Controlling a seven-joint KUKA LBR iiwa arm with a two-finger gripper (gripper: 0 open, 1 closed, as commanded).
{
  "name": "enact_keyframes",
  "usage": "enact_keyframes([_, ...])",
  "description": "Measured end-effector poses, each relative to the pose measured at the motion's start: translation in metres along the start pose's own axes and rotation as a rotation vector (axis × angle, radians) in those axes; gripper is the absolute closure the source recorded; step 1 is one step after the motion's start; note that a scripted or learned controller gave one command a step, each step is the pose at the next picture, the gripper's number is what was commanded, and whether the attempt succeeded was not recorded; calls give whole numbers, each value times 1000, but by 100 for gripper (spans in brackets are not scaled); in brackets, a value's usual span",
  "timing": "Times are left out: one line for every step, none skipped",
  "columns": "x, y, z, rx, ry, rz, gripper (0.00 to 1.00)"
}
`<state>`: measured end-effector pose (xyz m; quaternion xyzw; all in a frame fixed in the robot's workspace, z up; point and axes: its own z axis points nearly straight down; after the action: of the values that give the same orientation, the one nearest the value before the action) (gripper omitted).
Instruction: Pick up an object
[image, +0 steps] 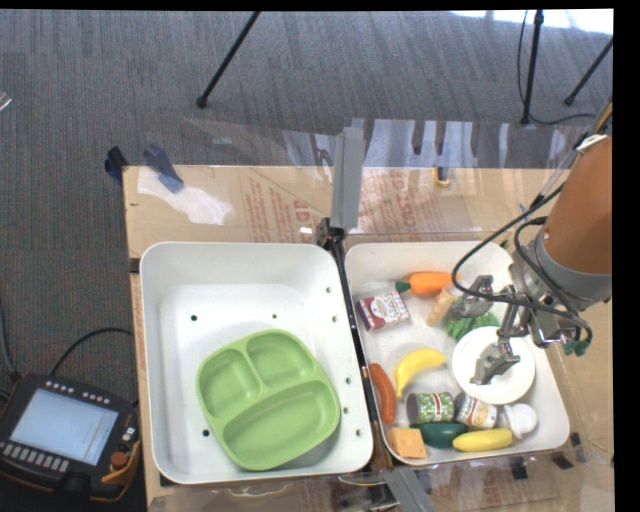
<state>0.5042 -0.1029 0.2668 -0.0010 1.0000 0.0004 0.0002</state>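
White plate (520, 381) in the right bin (560, 420) is my landmark: gripper (493, 366) hangs right over it, can't tell finger state. I see banana (418, 364) left of plate, carrot (431, 283) above-left, can (431, 408) below-left. Green tray (266, 398) far left.

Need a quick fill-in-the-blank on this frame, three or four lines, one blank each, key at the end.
1. The green divided tray lies in the ___ bin.
2. The end effector hangs above a round white ___.
3. The carrot lies at the ___ end of the right bin.
4. The fruit beside the white plate, toward the middle of the bin, is a yellow ___.

Missing words: left; plate; far; banana
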Motion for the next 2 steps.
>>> enact_keyframes([23,-65,78,-2,5,-145,0])
enact_keyframes([23,-25,182,-4,5,-176,0])
